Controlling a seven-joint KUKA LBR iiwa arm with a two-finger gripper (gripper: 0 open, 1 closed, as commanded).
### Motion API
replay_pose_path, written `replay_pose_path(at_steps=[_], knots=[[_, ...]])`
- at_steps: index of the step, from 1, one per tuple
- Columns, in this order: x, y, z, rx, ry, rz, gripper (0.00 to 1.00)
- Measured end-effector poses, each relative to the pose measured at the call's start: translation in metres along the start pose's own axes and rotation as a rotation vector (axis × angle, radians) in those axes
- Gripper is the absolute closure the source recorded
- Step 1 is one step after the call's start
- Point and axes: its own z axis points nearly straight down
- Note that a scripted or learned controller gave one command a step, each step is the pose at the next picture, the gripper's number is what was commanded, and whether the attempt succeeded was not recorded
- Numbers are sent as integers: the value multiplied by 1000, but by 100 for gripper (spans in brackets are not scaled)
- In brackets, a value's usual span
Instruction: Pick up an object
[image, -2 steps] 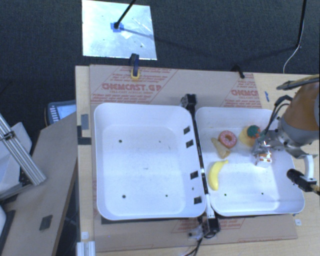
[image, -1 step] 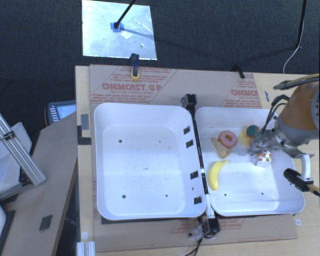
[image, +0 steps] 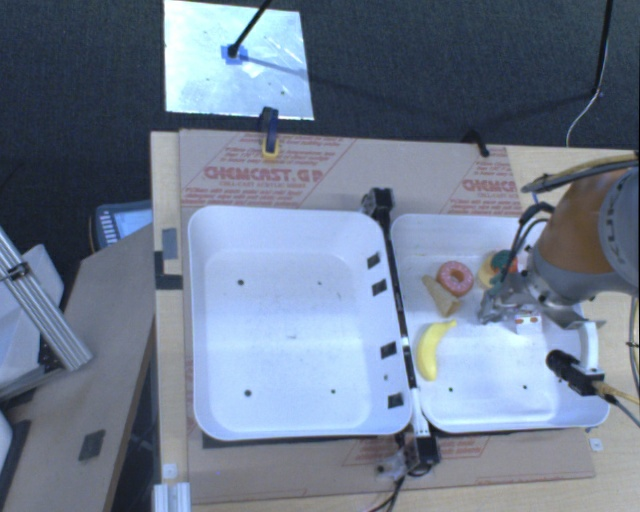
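Gripper (image: 492, 310) low in your right white bin (image: 500, 405), finger state unreadable; curved yellow banana (image: 430, 349) and pink-frosted doughnut (image: 455, 278) unlifted, pick undone

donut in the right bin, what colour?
Pink icing with a tan edge, on the donut; seen in the camera view.

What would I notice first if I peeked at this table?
Probably the grey robot arm with an orange band reaching in from the right, its hand low inside the right shallow white bin. Next to it lie a yellow plastic banana and a pink-frosted toy doughnut. The left shallow white bin sits alongside.
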Motion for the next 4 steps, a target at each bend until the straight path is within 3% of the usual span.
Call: replay_pose_path(at_steps=[1, 4], knots=[[15, -14, 3, 10, 2, 3, 100], [13, -10, -29, 1, -1, 1, 100]])
